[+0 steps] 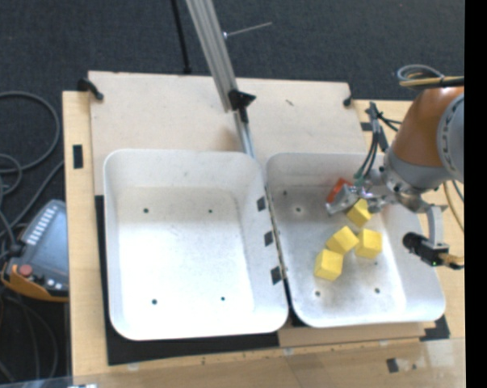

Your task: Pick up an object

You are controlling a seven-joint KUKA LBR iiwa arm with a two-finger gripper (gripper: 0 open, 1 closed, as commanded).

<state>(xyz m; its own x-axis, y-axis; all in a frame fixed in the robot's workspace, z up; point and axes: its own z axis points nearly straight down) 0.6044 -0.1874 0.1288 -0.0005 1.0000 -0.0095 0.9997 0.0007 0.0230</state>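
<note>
Several yellow blocks lie in the right bin (405, 297): one (358, 214) right under the gripper, two side by side (342, 240) (370, 243), and one (329, 264) nearest the front. A small orange-red piece (337, 190) lies at the gripper's left. The gripper (352, 201) hangs low over the upper middle of the right bin, over the topmost yellow block. Whether it touches that block is hidden from me.
The left bin (122, 241) sits beside the right one across a narrow divide. A slanted aluminium post (215, 47) rises from the bench behind the bins. Cables and a hand-held pendant (41, 249) lie on the floor at the left.
</note>
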